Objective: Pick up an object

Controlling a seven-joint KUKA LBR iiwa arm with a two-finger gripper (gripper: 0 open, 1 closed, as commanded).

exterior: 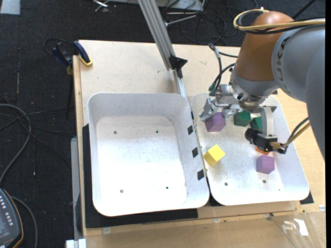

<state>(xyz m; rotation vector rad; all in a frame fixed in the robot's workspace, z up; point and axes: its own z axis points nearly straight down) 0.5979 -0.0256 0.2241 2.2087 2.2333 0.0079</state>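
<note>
My gripper point(238, 117) hangs over the far part of the right bin point(289, 182), open, with its fingers spread wide. A purple block point(215, 122) lies just inside the left finger point(208, 110). A green block point(241, 119) sits under the gripper's middle, partly hidden by it. Neither block is clamped. Toward the bin's left wall rests a yellow block point(214, 155). A second purple block point(265, 164) lies nearer the front right, and a small orange piece point(263, 149) shows behind a black cable.
The left bin point(98, 138) stands beside the right one, their walls meeting at a seam with black clips point(195, 151). A metal camera pole point(158, 30) rises at the back. Blue and yellow clamps point(77, 53) lie at the bench's far left corner.
</note>
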